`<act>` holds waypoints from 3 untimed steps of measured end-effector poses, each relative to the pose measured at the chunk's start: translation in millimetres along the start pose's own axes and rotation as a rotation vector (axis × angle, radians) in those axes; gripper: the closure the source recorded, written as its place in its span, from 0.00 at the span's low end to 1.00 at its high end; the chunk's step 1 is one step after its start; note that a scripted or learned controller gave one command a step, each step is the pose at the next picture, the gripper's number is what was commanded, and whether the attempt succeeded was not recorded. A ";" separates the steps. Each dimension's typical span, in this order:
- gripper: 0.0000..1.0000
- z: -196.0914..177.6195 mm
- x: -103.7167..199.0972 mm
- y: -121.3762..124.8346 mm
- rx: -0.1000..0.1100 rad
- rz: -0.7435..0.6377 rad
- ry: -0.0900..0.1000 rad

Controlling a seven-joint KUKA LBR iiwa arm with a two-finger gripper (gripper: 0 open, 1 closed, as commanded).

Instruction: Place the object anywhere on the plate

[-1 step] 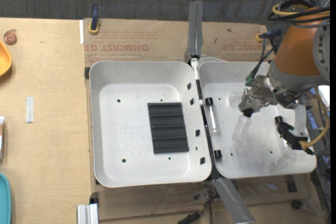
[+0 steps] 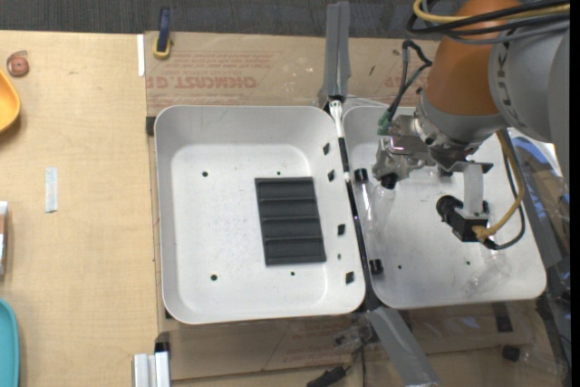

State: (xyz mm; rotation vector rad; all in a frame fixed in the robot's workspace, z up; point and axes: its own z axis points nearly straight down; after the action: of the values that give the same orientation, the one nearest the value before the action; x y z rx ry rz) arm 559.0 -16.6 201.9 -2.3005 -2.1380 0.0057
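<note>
Hangs low over the far left part of the right bin [image 2: 507, 285]: the hand [image 2: 391, 166], tucked under the wrist of the arm [image 2: 471, 59]. Cannot tell how far open, nor whether anything is held.

Lies flat in the middle of the left bin [image 2: 181, 195], well apart from the hand: a dark ribbed slab [image 2: 290, 220], probably the plate to aim for. Long axis runs near to far, leaning slightly right at the near end; ribs run left to right.

To do this well: confirm a firm hold first, lift clear of the divider between the bins, carry left, lower over the slab's middle, release gently.
</note>
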 end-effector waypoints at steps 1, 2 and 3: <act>1.00 12.1 84.6 -13.0 0.002 0.052 -0.001; 1.00 10.0 131.1 -18.4 0.001 -0.197 -0.001; 1.00 -74.7 172.1 4.4 -0.002 0.002 -0.002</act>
State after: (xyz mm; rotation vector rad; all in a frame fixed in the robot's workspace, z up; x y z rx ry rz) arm 576.2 154.9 276.2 -2.3047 -2.1370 0.0063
